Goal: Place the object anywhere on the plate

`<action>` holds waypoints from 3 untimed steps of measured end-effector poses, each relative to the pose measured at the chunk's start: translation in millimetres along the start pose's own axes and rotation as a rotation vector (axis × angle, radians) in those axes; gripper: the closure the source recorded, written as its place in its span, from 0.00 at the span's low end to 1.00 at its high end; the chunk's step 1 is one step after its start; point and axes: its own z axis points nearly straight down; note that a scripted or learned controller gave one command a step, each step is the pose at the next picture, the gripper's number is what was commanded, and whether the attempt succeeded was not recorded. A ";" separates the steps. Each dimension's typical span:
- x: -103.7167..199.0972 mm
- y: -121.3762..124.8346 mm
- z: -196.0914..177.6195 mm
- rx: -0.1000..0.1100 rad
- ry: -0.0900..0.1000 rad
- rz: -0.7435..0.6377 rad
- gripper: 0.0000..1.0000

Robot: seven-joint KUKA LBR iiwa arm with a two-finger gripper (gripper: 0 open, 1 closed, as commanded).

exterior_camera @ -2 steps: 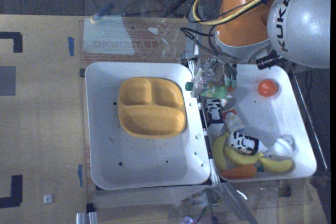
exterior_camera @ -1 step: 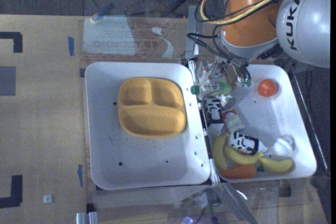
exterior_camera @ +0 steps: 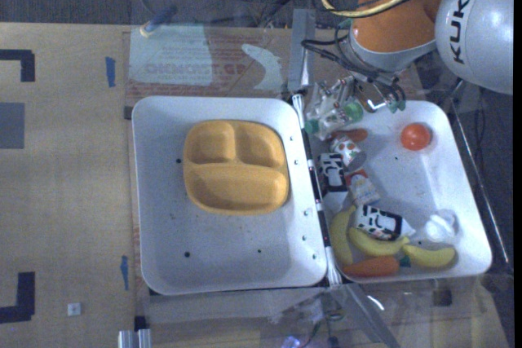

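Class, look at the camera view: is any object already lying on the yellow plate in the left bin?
No, the yellow plate shows bare compartments, while the bananas lie in the right bin.

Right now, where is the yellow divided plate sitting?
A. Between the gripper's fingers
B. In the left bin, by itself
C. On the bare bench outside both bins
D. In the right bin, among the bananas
B: the yellow divided plate lies flat in the left bin, while the bananas and the orange ball sit in the right bin.
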 end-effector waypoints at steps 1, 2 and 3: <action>-2.4 -0.4 -11.4 -0.001 -0.011 0.006 1.00; -1.0 0.2 -54.4 0.000 -0.001 0.042 1.00; -21.0 56.0 -9.4 -0.003 0.008 -0.160 1.00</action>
